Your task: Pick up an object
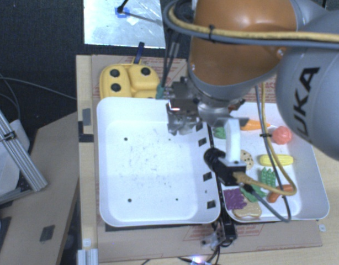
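Yellow plastic block (128, 80) behind left white bin (131, 203). Gripper (183, 119) low over that bin's far right corner, grasp impossible to tell. Toy foods in right white bin (318, 203): purple grapes (234, 197), yellow corn (275, 160), pink ball (281, 134).

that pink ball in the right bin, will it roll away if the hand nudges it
Likely yes: the pink ball looks round and smooth, so a nudge should send it rolling. It appears small, probably light. The right bin has a raised rim that would likely stop it.
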Motion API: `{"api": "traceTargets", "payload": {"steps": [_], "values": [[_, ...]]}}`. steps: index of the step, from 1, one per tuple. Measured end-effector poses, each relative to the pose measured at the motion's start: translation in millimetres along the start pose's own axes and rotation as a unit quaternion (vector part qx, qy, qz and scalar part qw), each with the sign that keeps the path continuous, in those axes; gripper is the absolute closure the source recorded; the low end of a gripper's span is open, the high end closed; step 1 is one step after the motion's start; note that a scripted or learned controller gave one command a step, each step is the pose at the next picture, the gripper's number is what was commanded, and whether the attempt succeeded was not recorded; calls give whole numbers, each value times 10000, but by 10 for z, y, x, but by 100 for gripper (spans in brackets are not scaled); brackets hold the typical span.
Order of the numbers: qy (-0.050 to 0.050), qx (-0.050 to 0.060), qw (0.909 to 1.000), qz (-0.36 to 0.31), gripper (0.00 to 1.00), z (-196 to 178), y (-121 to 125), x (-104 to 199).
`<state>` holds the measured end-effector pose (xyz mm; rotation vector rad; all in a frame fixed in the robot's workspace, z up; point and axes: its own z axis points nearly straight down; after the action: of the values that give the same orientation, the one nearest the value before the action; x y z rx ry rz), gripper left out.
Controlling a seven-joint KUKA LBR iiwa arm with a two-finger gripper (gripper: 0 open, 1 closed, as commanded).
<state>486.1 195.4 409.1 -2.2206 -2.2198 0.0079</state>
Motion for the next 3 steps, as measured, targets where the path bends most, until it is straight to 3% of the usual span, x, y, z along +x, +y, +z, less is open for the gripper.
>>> {"api": "traceTargets", "payload": {"steps": [1, 2, 3], "values": [[19, -45, 10000, -31, 100, 42, 495, 411], [-3, -2, 10000, 3, 100, 1451, 1058, 382], [18, -14, 10000, -28, 100, 1237, 586, 398]]}}
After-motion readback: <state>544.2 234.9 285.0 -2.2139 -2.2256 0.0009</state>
